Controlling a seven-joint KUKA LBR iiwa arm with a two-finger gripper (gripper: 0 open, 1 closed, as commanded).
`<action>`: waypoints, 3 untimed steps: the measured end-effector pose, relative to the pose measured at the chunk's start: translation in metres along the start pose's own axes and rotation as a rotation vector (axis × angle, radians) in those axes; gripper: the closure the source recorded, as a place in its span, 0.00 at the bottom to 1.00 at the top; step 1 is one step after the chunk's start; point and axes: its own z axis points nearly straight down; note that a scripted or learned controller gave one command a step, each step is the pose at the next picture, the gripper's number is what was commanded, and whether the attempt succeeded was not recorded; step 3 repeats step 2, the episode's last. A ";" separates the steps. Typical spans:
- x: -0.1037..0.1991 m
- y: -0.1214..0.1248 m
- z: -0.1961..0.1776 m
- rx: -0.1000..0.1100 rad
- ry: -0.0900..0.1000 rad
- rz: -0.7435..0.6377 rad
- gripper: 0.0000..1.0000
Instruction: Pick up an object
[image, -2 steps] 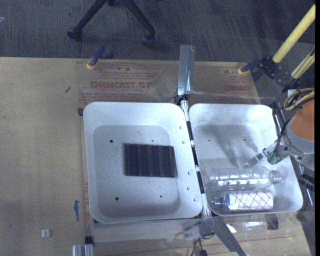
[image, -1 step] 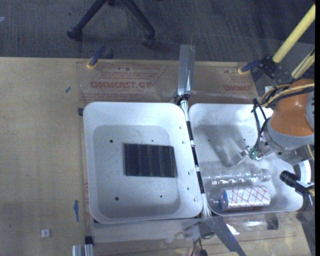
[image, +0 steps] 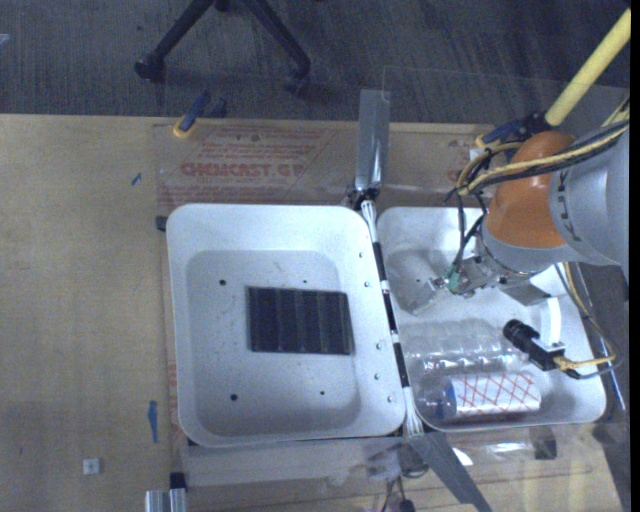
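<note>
tool (image: 443, 284) | right bin (image: 592, 402) | clear bottle (image: 462, 347) just below tool

The left bin (image: 200, 300) is crossed only by a flat dark ribbed panel (image: 300, 320) at its middle, with bare floor left all round it. The right bin's (image: 580, 400) near half is taken up by a clear plastic bottle (image: 462, 347) and a red-checked can (image: 490, 395), lying side by side; its far half is overhung by the arm (image: 545, 205).

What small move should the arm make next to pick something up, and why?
Probably travel toward the near end of the right bin before descending: the gripper hangs over the bin's far part, while the clear bottle and red-patterned can lie nearer the front.
</note>
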 end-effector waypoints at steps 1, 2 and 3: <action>0.000 0.002 -0.012 -0.005 -0.004 -0.003 1.00; 0.000 0.002 -0.012 -0.005 -0.004 -0.003 0.00; 0.000 0.002 -0.012 -0.005 -0.004 -0.003 0.00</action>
